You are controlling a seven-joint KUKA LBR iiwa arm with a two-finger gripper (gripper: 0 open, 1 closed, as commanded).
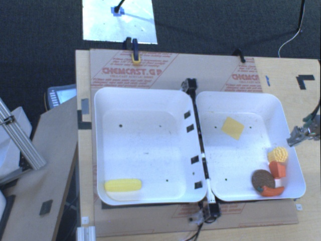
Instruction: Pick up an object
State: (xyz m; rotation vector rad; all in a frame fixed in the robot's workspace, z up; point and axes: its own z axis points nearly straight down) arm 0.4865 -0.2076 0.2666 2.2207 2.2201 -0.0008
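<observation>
Camera view from above shows two white bins on the worktop [165, 64]. Left bin [143, 97] has one thing in it, a yellow banana-ish piece [123, 185] lying flat near the front left corner. Right bin [278, 107] has a flat yellow square [232, 127], prob a cheese slice toy, sitting alone toward the back middle. Then there's a clump in the front right corner: corn cob [279, 154], an orange-red block [278, 169], a brown round disc [262, 179] and an orange carrot-like bit [273, 190], all touching or nearly so.

Hand [300, 134] is just at the right edge, over the right bin's rim, near the corn. Too small and blurry, can't tell if it's spread or pressed together, and nothing visibly in it.

IMO these all look like light plastic play food, stiff, smooth, prob a bit slippery. Corn is closest, but it's crowded against the wall and its neighbours. Cheese square is isolated but thin and flat, hard to get under. Banana piece looks easiest tbh: pinch across its short width at the middle.
</observation>
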